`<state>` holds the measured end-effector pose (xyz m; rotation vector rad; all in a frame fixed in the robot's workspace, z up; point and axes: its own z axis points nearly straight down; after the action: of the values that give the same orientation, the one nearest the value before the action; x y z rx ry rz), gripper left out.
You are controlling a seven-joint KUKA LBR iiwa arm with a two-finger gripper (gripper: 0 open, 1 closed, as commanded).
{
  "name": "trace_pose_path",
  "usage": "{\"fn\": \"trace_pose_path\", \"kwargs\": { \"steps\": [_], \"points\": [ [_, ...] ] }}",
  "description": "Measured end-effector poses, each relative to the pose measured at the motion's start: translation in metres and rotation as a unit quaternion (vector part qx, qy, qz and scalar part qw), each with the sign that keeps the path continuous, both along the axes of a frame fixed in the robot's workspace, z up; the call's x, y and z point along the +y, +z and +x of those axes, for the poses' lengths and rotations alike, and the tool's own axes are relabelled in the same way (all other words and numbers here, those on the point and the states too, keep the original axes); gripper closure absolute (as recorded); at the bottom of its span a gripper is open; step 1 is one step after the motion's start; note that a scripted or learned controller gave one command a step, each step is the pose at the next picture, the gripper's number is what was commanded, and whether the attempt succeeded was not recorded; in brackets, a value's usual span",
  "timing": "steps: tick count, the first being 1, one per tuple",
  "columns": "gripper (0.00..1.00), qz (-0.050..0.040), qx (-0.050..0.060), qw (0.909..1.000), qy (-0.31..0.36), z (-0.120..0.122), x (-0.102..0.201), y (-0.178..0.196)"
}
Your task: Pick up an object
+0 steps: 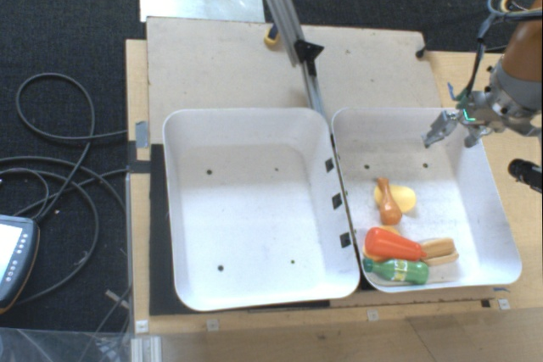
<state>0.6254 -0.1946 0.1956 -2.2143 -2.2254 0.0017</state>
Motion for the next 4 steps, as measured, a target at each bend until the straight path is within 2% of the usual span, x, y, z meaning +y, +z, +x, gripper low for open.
{"fn": "trace_pose_path", "kwargs": {
  "steps": [1, 3, 4],
  "points": [
    [0.00, -0.0009, -0.002, 1.0000, 0.001, 0.001, 0.000, 0.003],
    [0.00, -0.0001, 0.000, 1.0000, -0.001, -0.003, -0.001, -0.107],
    [1.00, -0.0013, -0.004, 1.0000, -0.001, 0.000, -0.002, -0.093]
  ]
}}
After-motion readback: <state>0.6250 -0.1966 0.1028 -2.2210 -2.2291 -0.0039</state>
